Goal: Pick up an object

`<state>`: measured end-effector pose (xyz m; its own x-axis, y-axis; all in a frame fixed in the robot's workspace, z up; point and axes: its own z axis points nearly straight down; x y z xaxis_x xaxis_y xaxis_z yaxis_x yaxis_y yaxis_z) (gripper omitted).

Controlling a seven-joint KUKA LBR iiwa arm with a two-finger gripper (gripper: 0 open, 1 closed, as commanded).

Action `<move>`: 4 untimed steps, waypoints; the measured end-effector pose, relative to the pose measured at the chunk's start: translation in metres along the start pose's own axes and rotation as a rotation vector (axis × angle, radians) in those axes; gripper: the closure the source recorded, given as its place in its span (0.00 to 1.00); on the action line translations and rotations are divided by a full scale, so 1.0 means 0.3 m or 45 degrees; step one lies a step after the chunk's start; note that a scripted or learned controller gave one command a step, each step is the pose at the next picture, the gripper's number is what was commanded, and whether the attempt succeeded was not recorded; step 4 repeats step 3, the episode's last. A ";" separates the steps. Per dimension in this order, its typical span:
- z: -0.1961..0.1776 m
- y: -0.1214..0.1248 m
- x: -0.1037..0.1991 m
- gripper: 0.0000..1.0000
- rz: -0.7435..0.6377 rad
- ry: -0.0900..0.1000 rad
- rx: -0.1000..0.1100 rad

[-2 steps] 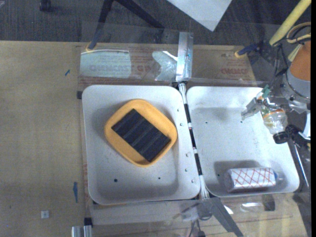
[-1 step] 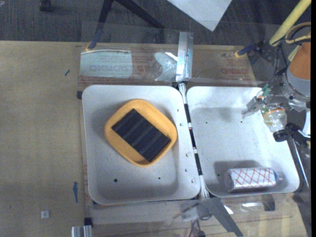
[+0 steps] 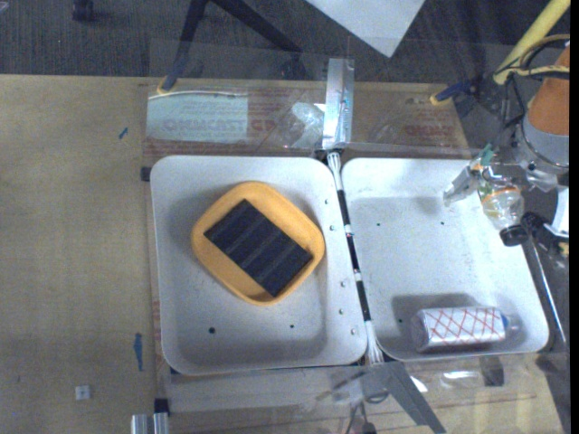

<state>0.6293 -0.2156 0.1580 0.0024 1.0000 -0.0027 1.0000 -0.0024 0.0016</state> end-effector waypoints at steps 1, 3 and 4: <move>0.046 0.054 -0.005 0.00 -0.137 -0.001 -0.003; 0.165 -0.175 0.209 0.00 -0.127 0.004 0.004; 0.165 -0.175 0.209 0.00 -0.127 0.004 0.004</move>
